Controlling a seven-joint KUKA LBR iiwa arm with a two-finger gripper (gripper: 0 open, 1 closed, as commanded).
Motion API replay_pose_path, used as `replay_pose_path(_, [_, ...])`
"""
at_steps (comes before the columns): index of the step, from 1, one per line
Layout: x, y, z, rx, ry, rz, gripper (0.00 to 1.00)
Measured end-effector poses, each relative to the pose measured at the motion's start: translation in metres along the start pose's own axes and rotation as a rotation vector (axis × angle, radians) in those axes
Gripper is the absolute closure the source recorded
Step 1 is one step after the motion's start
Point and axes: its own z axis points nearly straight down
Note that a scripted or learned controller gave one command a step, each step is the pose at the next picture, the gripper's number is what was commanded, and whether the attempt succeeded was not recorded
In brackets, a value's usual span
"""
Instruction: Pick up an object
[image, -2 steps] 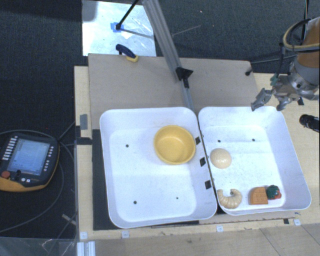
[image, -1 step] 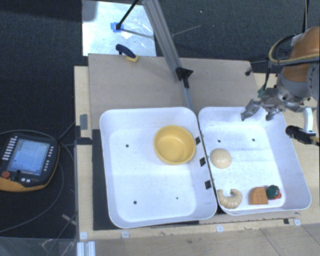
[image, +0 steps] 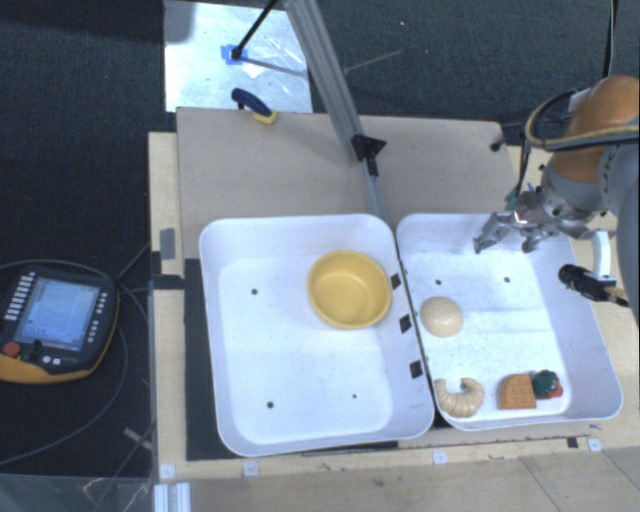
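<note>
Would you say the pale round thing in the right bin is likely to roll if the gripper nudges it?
Probably yes: the pale round object looks smooth and domed, lying free on the flat floor of the right bin. Its curved top might also slip between closing fingers.

Bright, even overhead light; soft shadows.

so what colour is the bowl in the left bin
Yellow. The bowl shows clearly in the camera view, sitting near the right side of the left bin.
</note>
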Motion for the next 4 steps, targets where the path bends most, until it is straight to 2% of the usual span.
replay_pose_path(1, [0.0,0.0,0.022,-0.002,0.0,-0.001,0.0])
replay_pose_path(2, [0.0,0.001,0.01,-0.005,-0.002,-0.002,1.0])
replay_pose_path(3, [0.002,-0.007,-0.04,-0.007,-0.002,0.0,1.0])
replay_pose_path(4, [0.01,-0.004,-0.088,-0.007,-0.001,-0.001,1.0])
